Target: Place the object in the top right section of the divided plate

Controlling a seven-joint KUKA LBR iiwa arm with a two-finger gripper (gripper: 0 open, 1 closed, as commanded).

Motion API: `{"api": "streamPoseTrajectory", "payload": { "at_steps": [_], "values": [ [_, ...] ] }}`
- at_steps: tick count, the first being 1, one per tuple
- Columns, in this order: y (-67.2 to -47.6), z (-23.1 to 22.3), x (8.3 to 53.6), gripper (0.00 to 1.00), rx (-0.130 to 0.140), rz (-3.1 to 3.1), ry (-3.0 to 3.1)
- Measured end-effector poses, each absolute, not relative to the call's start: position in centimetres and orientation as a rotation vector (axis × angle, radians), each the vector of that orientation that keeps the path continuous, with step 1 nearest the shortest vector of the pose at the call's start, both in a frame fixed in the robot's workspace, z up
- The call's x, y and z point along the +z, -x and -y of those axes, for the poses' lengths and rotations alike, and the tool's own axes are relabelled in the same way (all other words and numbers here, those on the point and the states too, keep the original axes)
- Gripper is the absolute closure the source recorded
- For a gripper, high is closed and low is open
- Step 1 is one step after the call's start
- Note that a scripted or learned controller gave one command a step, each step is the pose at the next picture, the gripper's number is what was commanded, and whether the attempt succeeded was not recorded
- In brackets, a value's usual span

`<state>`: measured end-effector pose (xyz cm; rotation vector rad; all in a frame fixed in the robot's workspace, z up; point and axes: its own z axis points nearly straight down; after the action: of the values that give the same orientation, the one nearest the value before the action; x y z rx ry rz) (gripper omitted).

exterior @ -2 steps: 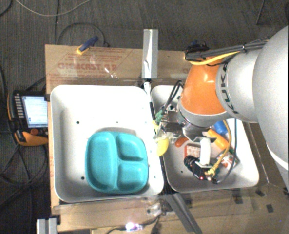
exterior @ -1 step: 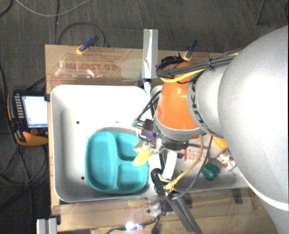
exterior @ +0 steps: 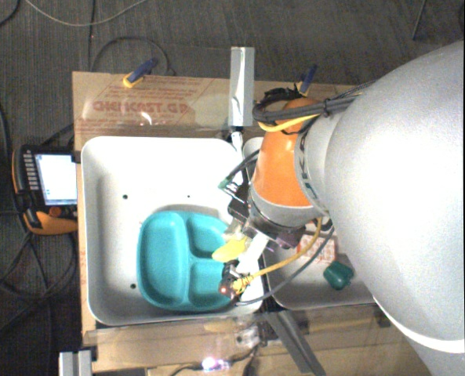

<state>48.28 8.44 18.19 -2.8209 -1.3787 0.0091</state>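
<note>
The gripper (exterior: 238, 251) hangs over the right edge of the plate (exterior: 165, 261), in the left bin (exterior: 107, 210). A yellow object (exterior: 230, 248) sits between its fingers, pinched, probably for release into the plate's upper right section.

I see even, fairly bright light from above on the left white bin (exterior: 107, 171); its walls wash out near white. The grey arm (exterior: 397, 210) looms large and soft, out of focus. The floor stays dim, slightly grainy. A small glare spot shows at the bench's lower edge.
</note>
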Motion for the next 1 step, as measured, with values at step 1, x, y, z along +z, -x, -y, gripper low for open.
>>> {"api": "streamPoseTrajectory", "payload": {
  "at_steps": [1],
  "values": [
    [-48.21,-10.21,18.2,1.0,0.011,1.876,2.517]
  ]
}}
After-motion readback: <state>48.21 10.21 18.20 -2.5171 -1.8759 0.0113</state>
